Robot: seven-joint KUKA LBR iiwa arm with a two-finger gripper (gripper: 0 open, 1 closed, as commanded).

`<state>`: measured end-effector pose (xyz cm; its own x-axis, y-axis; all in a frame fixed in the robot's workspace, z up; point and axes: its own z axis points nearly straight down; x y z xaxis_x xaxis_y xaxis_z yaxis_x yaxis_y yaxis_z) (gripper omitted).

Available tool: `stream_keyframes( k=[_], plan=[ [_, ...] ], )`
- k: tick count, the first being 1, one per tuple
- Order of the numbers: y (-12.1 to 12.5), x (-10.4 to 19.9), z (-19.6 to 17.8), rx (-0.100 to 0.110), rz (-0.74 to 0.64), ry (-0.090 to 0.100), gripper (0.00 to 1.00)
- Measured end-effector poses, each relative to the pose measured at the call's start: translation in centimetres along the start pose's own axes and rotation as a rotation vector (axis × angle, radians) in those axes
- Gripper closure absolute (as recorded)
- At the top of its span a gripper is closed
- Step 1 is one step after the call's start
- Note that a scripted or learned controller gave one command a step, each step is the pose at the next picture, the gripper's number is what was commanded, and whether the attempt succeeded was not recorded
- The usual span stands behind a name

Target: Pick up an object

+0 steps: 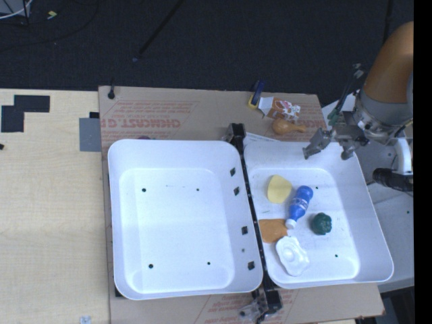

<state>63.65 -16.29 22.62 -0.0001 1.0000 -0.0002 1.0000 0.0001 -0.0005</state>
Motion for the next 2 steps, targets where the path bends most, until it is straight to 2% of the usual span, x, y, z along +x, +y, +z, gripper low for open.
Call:
stream_keyframes(
  k=[1,2],
  plan=[
    [0.6,4.5,13.0,0.008,-0.003,0.004,0.00],
    [-5.2,2.5,13.9,0.006,0.002,0.001,0.00]
  ],
)
